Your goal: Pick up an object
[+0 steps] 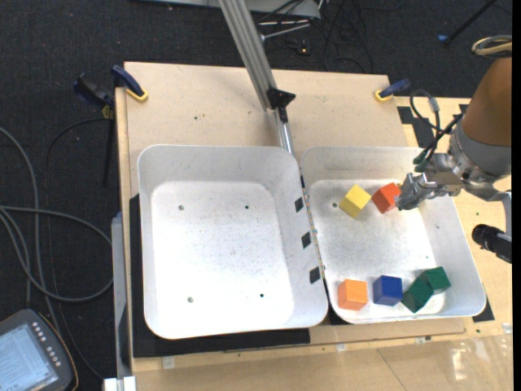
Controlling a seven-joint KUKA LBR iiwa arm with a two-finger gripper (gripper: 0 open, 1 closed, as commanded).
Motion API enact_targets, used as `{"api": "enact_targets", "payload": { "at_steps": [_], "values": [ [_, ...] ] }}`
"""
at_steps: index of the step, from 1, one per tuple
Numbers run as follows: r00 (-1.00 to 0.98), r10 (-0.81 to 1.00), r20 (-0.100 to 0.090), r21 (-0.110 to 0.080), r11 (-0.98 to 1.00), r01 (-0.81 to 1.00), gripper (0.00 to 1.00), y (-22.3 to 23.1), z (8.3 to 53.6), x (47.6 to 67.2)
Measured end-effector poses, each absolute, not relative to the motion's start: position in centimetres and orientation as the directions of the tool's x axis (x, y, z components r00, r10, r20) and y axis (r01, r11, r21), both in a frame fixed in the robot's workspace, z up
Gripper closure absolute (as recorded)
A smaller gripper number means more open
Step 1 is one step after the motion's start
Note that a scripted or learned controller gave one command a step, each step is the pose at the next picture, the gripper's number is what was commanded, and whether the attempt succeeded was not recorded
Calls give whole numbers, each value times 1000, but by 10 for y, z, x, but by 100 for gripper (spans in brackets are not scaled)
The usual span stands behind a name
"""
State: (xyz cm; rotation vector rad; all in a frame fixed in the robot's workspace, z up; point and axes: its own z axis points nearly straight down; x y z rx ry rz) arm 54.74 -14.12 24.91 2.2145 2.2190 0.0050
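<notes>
End effector (404,195) beside red block (386,197), right bin (460,255)

Arm (492,116) cut off by the right edge; gripper (407,195) hid part of the red block (385,197); finger state was indiscernible

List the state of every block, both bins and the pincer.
Yellow cube: tilted, loose in the right white bin.
Red-orange cube: beside the yellow one, at the pincer; grip unclear.
Orange cube: resting flat by the near wall.
Blue cube: resting flat.
Two green blocks: touching each other.
Left white bin: holds no blocks.
</notes>
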Motion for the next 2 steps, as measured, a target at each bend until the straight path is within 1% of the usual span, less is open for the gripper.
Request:
{"api": "enact_targets", "payload": {
  "at_steps": [1, 2],
  "values": [
    [-7, 1000, 0, 2, 7, 1000, 100, -101, 246, 563],
    [-7, 1000, 1, -1, 7, 1000, 100, -51, 235, 574]
  ]
}}
